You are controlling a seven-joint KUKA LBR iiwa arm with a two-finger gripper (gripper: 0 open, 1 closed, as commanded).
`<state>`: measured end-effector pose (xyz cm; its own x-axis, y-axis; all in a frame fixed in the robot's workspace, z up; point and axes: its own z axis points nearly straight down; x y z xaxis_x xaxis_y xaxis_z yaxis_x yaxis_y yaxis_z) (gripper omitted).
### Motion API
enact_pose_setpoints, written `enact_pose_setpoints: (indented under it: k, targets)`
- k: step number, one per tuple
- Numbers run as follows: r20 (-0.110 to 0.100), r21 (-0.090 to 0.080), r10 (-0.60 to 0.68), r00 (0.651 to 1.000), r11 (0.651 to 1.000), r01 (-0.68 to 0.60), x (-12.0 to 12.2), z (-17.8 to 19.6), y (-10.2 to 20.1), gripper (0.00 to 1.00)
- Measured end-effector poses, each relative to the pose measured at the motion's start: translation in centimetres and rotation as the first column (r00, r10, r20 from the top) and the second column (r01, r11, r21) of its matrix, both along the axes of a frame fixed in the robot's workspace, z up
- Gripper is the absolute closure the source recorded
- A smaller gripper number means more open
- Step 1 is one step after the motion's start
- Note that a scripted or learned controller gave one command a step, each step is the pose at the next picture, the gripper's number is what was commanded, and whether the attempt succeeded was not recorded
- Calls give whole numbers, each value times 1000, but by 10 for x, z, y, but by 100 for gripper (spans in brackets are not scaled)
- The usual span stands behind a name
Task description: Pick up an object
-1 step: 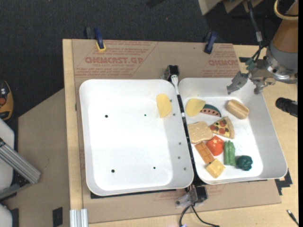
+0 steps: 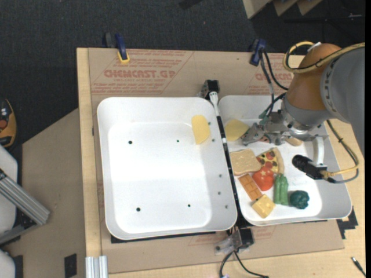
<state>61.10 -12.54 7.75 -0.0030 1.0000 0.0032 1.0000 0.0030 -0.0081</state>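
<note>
Pale yellow flat plastic wedge (image 2: 235, 130) lies in right white bin (image 2: 336, 204), far-left corner, just beside the jaws. Can't tell if they're apart or together. You risk a miss: it's flat, tight vs bin wall, w/ tan toast slice (image 2: 244, 161) near.
</note>
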Motion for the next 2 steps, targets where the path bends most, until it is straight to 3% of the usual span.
enact_pose_setpoints:
  k: [1,2]
  targets:
    - [-39,-11,-9,999,1000,8,26,5,10,0]
    - [1,-2,-6,1000,1000,6,-16,7,31,0]
